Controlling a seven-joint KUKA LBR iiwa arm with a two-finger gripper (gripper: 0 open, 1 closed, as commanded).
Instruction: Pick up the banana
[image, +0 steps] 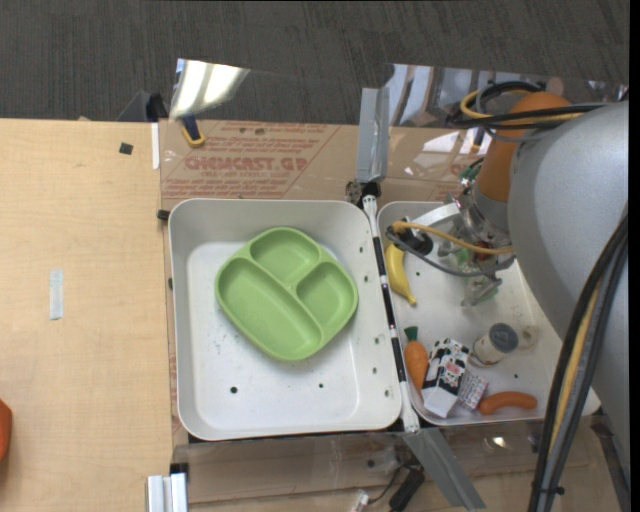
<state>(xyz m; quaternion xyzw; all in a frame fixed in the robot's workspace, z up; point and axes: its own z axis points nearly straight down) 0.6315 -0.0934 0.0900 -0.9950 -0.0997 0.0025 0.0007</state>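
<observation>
Before closing on anything, bring the gripper (481, 290) leftward across the right bin (530, 375) to the banana (400, 275), lying lengthwise tight against that bin's left wall, just beside the divide shared with the left bin (200, 380). Impossible to tell from this angle whether the claw is spread or pressed together, so command a full opening first rather than trusting to luck. Judged as the approach stage: gripper low over the upper middle of the right bin, clearly apart from the fruit, nothing seen pinched.

Set the grip across the banana's short width, not along its length, turning the wrist to suit. Mind the wall: very little room on the fruit's left side, so expect one side of the claw to scrape the rim or ride up on it. Safer, probably, to nudge the fruit a little rightward first, or to come down at a slight lean away from the wall. Descend slowly, stop at the bin floor, squeeze, then lift straight up.

Steer clear of the carrot (414, 362) just below the banana's lower tip, the cow-patterned carton (447, 365) beside that, and the small round jar (497, 341) further right. Leave alone the green divided plate (287, 292) in the left bin. Watch also the cable (430, 238) looping near the banana's upper end, a likely snag
</observation>
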